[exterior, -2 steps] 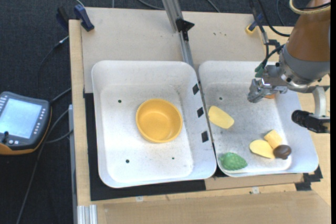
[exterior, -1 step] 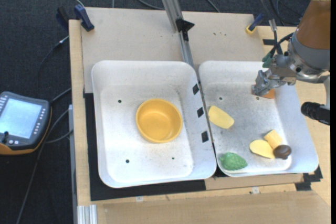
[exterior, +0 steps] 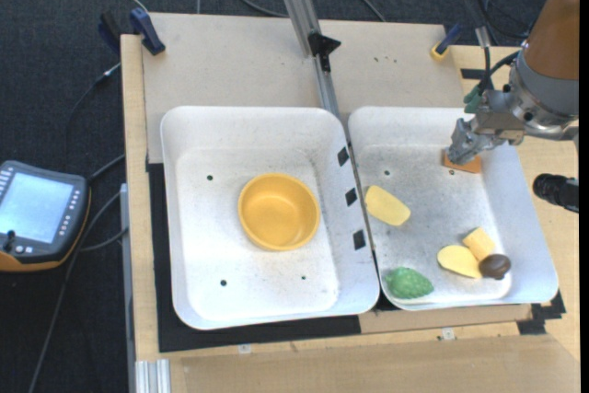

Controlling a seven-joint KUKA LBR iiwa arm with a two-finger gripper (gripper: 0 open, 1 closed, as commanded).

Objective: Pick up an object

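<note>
Dark carpet strewn with cables surrounds my tan wooden bench [exterior: 239, 51], which carries two shallow white plastic bins side by side. My left bin [exterior: 193, 143], in the middle of the frame, holds a single round yellow plastic bowl [exterior: 279, 212], sitting upright near its centre. My right bin [exterior: 515, 189] holds more: a pale yellow rounded wedge [exterior: 387, 206] near its left wall, a bumpy green lump [exterior: 408, 283] at its lower left corner, and a cluster at the lower right made of a flat yellow piece [exterior: 457, 260], a short yellow cylinder [exterior: 478, 242] and a dark brown ball [exterior: 495, 266], all close together. My gripper [exterior: 463, 150] sits low at the upper right of that bin, directly over a small flat orange piece [exterior: 464, 165]; I cannot tell how it is set or whether anything is caught in it. A grey handheld pendant [exterior: 37, 212] lies at the frame's left edge.
</note>
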